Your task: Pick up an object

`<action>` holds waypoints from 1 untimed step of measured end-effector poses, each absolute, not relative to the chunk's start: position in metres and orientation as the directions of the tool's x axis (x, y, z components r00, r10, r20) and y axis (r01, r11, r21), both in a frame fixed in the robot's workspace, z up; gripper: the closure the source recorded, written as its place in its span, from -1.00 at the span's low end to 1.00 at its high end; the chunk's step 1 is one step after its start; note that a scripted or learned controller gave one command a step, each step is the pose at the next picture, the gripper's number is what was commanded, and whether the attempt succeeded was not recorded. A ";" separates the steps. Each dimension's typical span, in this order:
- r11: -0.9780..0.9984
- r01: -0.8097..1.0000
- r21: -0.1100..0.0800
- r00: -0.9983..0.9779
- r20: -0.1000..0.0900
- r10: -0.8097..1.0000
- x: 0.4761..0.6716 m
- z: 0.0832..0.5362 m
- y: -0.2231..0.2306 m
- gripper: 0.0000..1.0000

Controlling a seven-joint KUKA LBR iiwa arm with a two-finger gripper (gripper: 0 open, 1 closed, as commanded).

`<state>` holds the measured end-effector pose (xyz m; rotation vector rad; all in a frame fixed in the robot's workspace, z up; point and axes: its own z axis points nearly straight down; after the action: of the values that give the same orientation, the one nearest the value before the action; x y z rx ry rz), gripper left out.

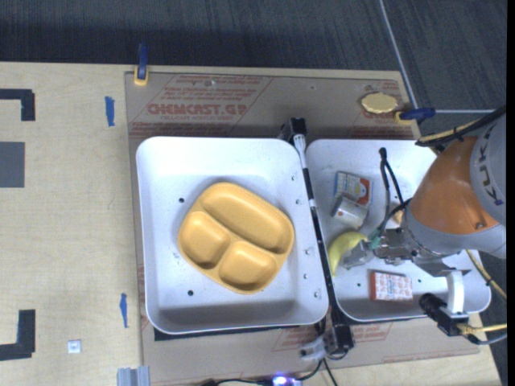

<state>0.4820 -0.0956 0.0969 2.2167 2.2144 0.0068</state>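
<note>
From my remote station I see the banana [344,248], a yellow curved fruit, lying low on the left side of the right bin [322,161], close against the divider between the two bins, right of the frame's centre. The gripper [372,246] sits just beside the banana's right end, low over the bin floor; whether it touches the fruit I cannot tell, and I cannot tell how far the pincer is spread or whether it has hold of anything, because the wrist hardware hides the tips from this angle. Above the banana, near the middle of the same bin, lies a small carton [352,195] in white, blue and orange, tilted. Below and to the right of the gripper, a flat red-and-white packet [389,285] rests on the bin floor near the lower rim. The arm [455,195], grey with its broad orange band, comes in from the frame's right edge and covers the bin's right half. In the left bin [161,215], around the frame's centre left, a yellow three-section tray [234,236] lies at a slant. Both bins stand on a brown cardboard sheet [201,103] on the pale wooden bench [64,232].
</note>
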 end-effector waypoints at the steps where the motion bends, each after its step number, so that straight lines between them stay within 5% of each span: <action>1: -0.001 1.000 0.001 0.001 0.000 1.000 0.480 0.086 -0.092 -1.00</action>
<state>0.4797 -0.0923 0.0859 2.2220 2.2195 0.0015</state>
